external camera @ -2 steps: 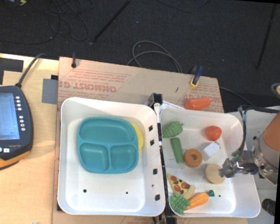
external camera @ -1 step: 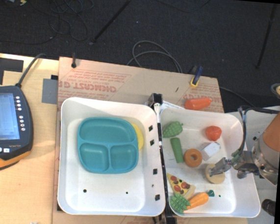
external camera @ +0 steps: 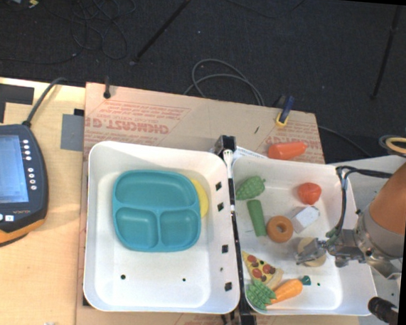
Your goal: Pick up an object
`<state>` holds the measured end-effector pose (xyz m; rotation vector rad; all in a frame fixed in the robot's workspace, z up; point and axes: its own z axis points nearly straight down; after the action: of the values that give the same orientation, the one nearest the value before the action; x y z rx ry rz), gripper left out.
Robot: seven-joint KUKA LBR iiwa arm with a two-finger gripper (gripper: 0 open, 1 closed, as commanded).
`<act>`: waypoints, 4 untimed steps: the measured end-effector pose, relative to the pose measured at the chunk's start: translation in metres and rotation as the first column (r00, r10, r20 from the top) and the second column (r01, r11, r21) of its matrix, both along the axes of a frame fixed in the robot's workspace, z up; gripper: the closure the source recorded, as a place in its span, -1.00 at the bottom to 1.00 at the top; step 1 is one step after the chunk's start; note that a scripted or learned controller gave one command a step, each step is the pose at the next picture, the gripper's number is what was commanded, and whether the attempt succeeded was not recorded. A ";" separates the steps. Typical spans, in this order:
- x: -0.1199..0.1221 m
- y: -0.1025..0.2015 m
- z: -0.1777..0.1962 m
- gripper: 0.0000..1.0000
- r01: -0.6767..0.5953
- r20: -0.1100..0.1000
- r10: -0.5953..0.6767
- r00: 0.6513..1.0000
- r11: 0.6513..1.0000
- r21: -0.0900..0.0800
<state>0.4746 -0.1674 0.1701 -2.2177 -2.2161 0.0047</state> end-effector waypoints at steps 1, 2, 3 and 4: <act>0.050 0.000 -0.086 -1.00 -0.002 0.006 0.002 1.000 1.000 -0.003; 0.047 0.000 -0.073 1.00 0.001 0.002 -0.001 1.000 1.000 -0.001; 0.047 0.000 -0.073 -1.00 0.002 0.002 -0.002 1.000 1.000 -0.001; -0.001 -0.049 -0.024 -1.00 0.004 0.005 -0.004 1.000 1.000 -0.003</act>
<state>0.4733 -0.2163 0.1460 -2.2260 -2.2160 0.0027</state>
